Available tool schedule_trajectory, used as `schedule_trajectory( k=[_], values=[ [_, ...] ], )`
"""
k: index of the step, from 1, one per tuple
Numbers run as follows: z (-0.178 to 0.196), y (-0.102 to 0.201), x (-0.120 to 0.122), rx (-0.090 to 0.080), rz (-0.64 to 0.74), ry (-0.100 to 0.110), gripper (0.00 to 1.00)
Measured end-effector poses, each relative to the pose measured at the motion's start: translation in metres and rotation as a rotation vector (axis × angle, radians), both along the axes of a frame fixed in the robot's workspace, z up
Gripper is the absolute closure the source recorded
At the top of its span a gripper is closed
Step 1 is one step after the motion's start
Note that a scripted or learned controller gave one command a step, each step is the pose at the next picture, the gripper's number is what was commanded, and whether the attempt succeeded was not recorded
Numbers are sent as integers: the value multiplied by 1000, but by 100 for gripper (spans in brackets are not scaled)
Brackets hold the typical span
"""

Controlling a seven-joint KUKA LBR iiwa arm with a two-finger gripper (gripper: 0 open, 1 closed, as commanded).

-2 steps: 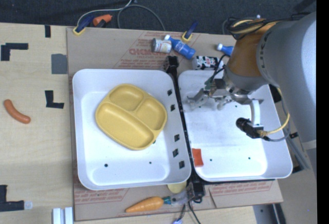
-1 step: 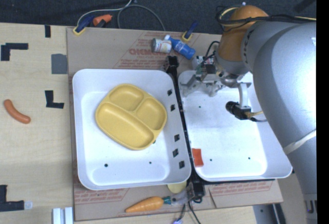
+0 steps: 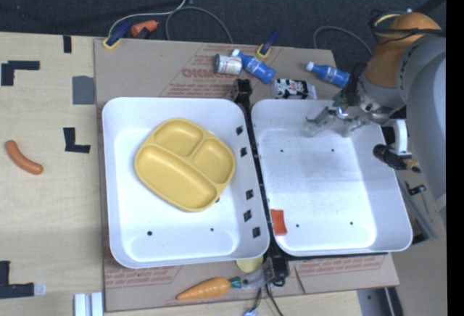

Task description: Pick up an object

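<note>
A yellow divided plate [image 3: 185, 164] lies tilted in the left bin [image 3: 123, 235]. In the right bin [image 3: 377, 227], a small flat orange-red piece [image 3: 278, 221] rests near the front left corner. My gripper [image 3: 330, 119] hangs over the far edge of the right bin, well away from both the orange-red piece and the plate. The grey arm with its orange band [image 3: 395, 46] comes in from the right behind it. Nothing shows in the gripper's hold.
Outside the bins lie an orange sausage [image 3: 23, 157] far left, a carrot [image 3: 206, 288] in front, and two blue bottles [image 3: 257, 67] [image 3: 330, 75] at the back. A black-and-white packet [image 3: 293, 88] sits beyond the right bin. A black divider [image 3: 250, 162] separates the bins.
</note>
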State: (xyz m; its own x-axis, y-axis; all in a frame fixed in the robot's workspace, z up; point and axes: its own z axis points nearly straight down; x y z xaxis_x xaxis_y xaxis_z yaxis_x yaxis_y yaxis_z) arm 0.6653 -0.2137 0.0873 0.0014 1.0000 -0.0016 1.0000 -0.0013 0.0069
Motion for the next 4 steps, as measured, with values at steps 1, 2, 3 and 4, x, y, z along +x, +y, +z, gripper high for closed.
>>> schedule_trajectory(
  k=[1, 2, 3, 4],
  values=[
    [1, 50, -72, -2, 2, 1, 0],
    [-2, 98, 3, 0, 7, 1, 0],
    [-1, 116, -19, -1, 3, 6, 0],
    [-2, 118, 3, 1, 2, 7, 0]
  ],
)
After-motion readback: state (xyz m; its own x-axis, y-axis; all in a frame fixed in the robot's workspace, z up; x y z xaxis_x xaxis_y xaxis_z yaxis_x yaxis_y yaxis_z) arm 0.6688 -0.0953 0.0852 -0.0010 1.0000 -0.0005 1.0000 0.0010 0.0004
